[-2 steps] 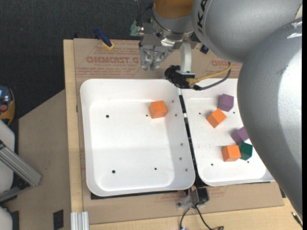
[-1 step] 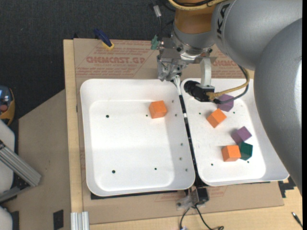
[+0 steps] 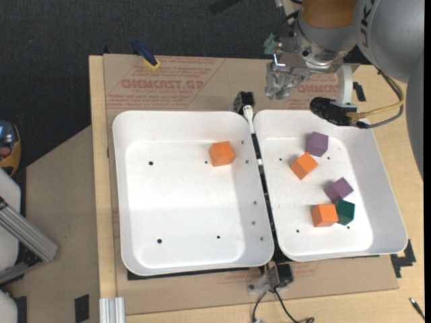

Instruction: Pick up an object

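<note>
My gripper hangs above the far edge of the right bin, over the cardboard, with nothing seen between its fingers. In the right bin lie a purple cube at the back, an orange cube beside it, a second purple cube, a third orange cube and a dark green cube touching it. One orange cube rests alone in the left bin, near its far right part.
Both bins sit on a cardboard sheet on the bench. A black clip stands at the far end of the seam between the bins. A blue and yellow clamp grips the cardboard's far edge.
</note>
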### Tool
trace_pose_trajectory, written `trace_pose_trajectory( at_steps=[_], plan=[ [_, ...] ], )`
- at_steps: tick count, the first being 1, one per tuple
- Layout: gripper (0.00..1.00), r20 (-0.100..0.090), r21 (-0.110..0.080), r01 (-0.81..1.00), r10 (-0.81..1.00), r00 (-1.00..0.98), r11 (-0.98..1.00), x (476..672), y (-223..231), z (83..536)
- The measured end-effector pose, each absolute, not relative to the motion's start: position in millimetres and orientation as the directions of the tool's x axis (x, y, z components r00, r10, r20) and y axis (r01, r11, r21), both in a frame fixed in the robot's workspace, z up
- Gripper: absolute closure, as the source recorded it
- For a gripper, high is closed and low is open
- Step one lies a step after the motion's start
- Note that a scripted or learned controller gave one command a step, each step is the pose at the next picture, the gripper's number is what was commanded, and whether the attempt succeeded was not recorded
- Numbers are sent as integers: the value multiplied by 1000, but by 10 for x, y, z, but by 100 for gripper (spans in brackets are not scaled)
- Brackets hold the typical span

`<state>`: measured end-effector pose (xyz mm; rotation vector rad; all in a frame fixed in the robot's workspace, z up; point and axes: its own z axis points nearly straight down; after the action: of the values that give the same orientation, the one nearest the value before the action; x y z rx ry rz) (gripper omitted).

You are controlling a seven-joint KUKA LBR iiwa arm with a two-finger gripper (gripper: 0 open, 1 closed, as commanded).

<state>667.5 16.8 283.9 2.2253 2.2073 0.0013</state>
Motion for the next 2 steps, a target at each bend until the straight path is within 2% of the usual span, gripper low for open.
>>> trace_pose_trajectory(
  at_steps=[1, 2],
  plan=[
    [100, -5, 1, 1000, 1000, 8, -8, 6660, -618, 2780],
    [100, -1, 6, 1000, 1000, 0, 0, 6659, -596, 3021]
  ],
)
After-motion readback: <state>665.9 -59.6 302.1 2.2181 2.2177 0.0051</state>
